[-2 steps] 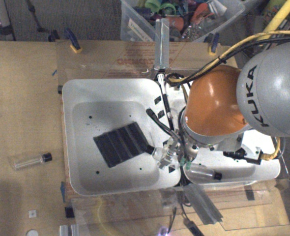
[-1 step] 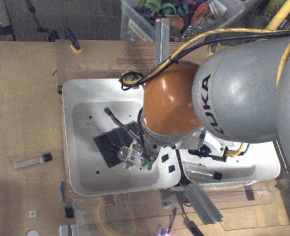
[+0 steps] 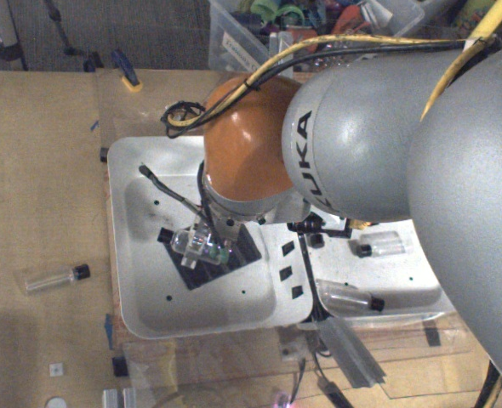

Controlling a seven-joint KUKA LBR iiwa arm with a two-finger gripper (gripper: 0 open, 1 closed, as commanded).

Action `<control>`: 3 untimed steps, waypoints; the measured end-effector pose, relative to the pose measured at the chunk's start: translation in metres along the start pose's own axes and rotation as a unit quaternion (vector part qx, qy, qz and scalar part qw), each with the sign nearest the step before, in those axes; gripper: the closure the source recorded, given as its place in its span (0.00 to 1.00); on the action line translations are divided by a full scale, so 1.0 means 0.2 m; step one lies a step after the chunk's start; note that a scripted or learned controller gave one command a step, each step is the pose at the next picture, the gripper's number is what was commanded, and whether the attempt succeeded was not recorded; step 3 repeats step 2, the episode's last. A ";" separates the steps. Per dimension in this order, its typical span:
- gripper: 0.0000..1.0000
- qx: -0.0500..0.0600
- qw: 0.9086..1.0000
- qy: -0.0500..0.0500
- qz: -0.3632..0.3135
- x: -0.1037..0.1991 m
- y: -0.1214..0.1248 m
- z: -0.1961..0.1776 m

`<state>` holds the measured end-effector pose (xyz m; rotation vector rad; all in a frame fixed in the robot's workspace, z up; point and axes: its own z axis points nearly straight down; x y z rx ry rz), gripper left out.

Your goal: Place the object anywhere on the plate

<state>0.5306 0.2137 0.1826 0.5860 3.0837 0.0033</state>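
Now hovering, the end effector [image 3: 207,238], low over the left bin [image 3: 132,177], directly above the dark plate [image 3: 221,262]; apparently pinching a clear vial [image 3: 191,243], its long axis lying roughly level; needing only a straight-down release.

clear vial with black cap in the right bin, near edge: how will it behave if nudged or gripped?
The clear plastic vial with a black cap lies on its side on the right white bin, so it would probably roll if pushed. It looks see-through with nothing visible inside, so likely light. Smooth round walls might slip in the pincer.
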 end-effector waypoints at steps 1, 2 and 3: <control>1.00 -0.001 0.977 -0.002 -0.214 -0.19 0.13 -0.09; 1.00 0.000 0.973 0.002 -0.231 0.17 -0.05 0.14; 1.00 0.000 0.973 0.002 -0.231 0.17 -0.05 0.14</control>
